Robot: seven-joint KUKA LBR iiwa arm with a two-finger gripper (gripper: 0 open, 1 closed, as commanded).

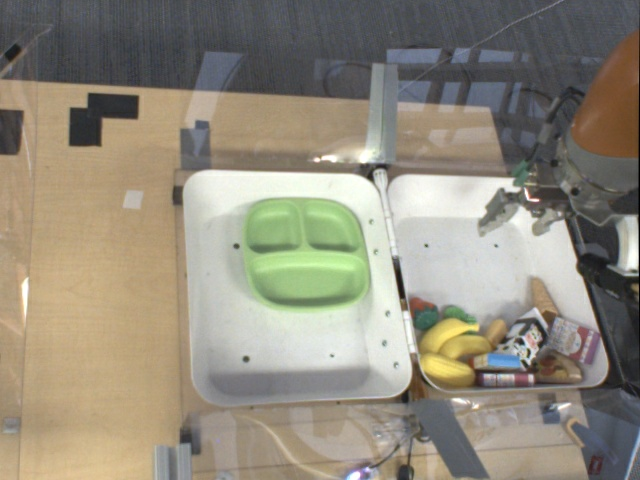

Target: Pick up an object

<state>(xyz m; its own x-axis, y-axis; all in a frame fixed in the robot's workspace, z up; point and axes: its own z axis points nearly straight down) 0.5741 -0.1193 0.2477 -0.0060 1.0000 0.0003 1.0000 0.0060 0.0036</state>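
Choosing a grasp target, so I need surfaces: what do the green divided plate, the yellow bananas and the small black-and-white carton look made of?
Green divided plate: looks like moulded plastic, matte, one even colour with rounded compartment edges. Yellow bananas: probably plastic toy fruit, smooth and slightly glossy with uniform yellow; real fruit can't be excluded. Black-and-white carton: seems printed cardboard, with flat faces and sharp folds; too small to confirm.

**Bench, bins and green tray**

A pale wooden bench (pixel 90 268) carries two shallow white bins side by side. The left bin (pixel 215 368) holds a green three-compartment tray (pixel 305 251), lying flat near its middle. The right bin (pixel 450 258) touches it along a shared edge. Black squares (pixel 102 116) mark the bench at far left. A thin cable (pixel 500 30) crosses the grey carpet (pixel 250 18) beyond the bench.
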